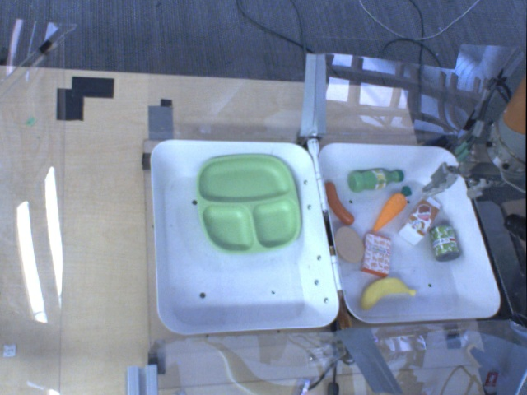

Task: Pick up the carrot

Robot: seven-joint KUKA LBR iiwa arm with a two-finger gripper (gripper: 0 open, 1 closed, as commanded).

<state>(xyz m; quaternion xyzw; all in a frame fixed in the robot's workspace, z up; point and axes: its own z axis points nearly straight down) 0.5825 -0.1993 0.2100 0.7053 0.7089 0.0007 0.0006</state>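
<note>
Look to the right bin [486, 303]; the carrot [389, 212] lies in its upper middle, an orange taper with a bit of green at its upper right end; its long axis runs on a diagonal, thick end up and to the right, thin tip down and to the left; you can see it lies flat and free of any grasp. The gripper [442, 178] sits at the upper right of that bin, reaching in from the right edge of the frame; from it the carrot lies to the left and a little lower, near but apart; nothing sits between its fingers, and whether they stand wide or narrow you cannot tell at this size and angle. Mind the neighbours; the small carton [419, 221] lies just beside the carrot on its right, between it and the claw's side of the bin; the green bottle [375, 178] lies just above it; the sausage [338, 203] lies to its left, and the red box [377, 254] below its tip. So the move, as you may judge it, turns on that diagonal; the claw should travel left and down, and close across the carrot's short width, square to the slant, with the carton the likeliest thing to be struck. The left bin [165, 245] with its green tray [249, 202] lies well apart and plays no part.
</note>
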